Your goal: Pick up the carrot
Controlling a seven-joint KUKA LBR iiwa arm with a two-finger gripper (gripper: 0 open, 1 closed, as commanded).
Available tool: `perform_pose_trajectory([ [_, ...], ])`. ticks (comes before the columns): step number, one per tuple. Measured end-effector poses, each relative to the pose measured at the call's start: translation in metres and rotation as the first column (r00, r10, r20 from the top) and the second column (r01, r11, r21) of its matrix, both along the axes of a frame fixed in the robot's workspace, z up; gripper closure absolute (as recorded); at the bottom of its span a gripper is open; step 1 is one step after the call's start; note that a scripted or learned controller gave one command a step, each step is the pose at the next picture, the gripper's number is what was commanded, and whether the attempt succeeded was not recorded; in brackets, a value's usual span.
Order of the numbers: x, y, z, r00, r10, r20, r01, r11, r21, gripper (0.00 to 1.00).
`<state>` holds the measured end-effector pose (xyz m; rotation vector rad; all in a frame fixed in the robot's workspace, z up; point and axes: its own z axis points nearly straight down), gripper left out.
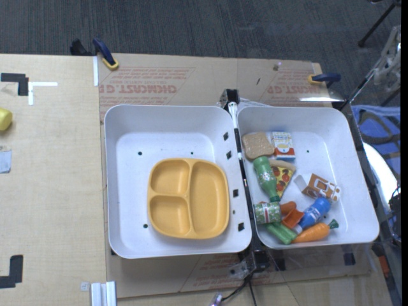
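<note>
Carrot (313, 233) untouched at five o'clock in right bin (357, 171).
Approach pending; hand's state cannot be told; next: descend beside blue bottle (315, 212).

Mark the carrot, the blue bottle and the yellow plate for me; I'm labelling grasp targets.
Orange toy carrot (312, 233): camera view, middle of its body.
Blue plastic bottle (315, 212): camera view, its midsection.
Yellow three-compartment plastic plate (189, 164): camera view, its top rim.

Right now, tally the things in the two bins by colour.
Yellow: 1, the divided plate
Green: 3, the bottle, the can, the green piece
Orange: 2, the carrot, the orange piece
Blue: 1, the blue bottle
Brown: 1, the bread slice
Mixed colours: 3, the small carton, the pizza slice, the brown box
Total: 11
</note>
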<state>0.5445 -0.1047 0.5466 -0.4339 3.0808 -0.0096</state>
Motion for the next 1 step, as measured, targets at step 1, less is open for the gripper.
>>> perform_pose_trajectory([
  [1,0.0,0.0,-0.0001,1.0,0.0,0.0,0.0,1.0,0.0,0.0],
])
